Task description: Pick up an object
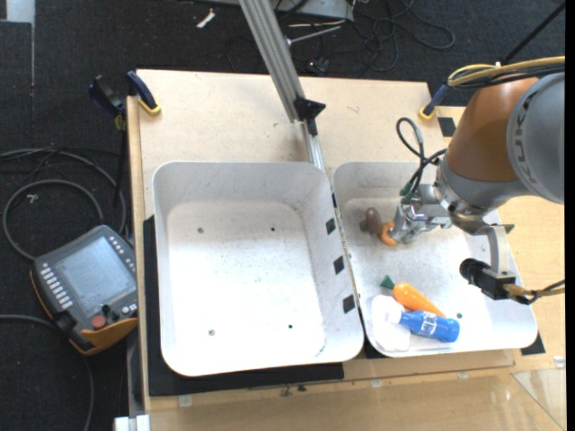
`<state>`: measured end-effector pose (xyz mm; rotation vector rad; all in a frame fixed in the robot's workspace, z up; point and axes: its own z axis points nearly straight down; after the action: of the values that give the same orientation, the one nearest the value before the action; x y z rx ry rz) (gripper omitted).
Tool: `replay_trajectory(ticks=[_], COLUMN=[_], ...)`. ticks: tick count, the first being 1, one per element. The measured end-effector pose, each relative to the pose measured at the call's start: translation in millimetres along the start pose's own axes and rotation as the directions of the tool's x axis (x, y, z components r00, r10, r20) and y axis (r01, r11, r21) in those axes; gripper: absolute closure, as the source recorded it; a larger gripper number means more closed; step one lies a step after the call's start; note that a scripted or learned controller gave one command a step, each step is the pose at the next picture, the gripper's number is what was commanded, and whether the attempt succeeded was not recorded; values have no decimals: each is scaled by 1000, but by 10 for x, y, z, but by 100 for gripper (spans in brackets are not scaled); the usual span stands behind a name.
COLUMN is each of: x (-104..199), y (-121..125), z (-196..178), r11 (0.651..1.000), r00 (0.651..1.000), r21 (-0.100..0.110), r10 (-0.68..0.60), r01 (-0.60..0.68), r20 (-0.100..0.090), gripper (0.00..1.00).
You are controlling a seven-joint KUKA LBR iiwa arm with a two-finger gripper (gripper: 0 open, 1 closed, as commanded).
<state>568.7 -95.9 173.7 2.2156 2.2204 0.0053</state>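
My gripper (402,229) is low in the right bin (503,317), near its back left part. A small orange object (387,235) lies right at the gripper's tip, touching or nearly touching it. A small brown object (369,220) sits just left of that. Toward the bin's front lie an orange carrot with a green top (415,296), a blue bottle (431,327) and a white object (387,322) beside the bottle.
The left bin (180,241) stands beside the right one, sharing a middle wall. A slanted metal rail (274,48) runs down from the back to the bins' junction. A black fitting on a cable (481,277) hangs over the right bin's right side.
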Motion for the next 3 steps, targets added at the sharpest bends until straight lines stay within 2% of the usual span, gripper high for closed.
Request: replay_trajectory(ticks=[1, 2, 3], x=[6, 11, 560], y=[25, 31, -51], z=[-639, -604, -503], r11=[1000, 1000, 1000], r00=[1000, 1000, 1000], r21=[-2, 4, 8], r10=[-1, -1, -6], r01=[1, 1, 6], r20=[1, 0, -3], gripper=[100, 100, 100])
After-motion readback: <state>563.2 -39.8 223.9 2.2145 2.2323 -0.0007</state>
